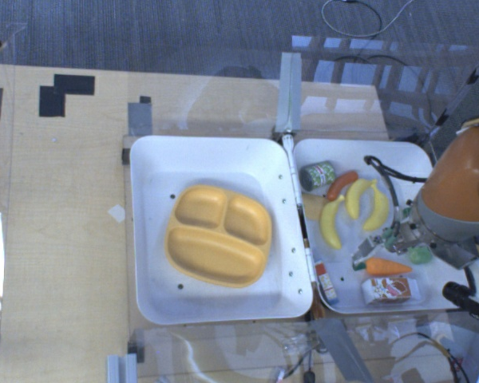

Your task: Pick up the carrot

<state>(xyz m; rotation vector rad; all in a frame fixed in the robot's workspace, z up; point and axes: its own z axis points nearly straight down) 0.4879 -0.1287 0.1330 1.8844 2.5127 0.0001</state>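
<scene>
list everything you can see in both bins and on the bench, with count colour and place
divided plate: 1, yellow, middle of the left bin
left bin: 1, white, centre of the bench
right bin: 1, white, beside the left bin
can: 1, green, far left part of the right bin
sausage-like item: 1, red-orange, next to the can
bananas: 3, yellow, middle of the right bin
carrot: 1, orange, near side of the right bin, by the gripper
carton: 1, white and red, just in front of the carrot
small green item: 1, green, under the arm, partly hidden
arm: 1, grey and orange, over the right bin
gripper: 1, dark metal, just above the carrot
</scene>
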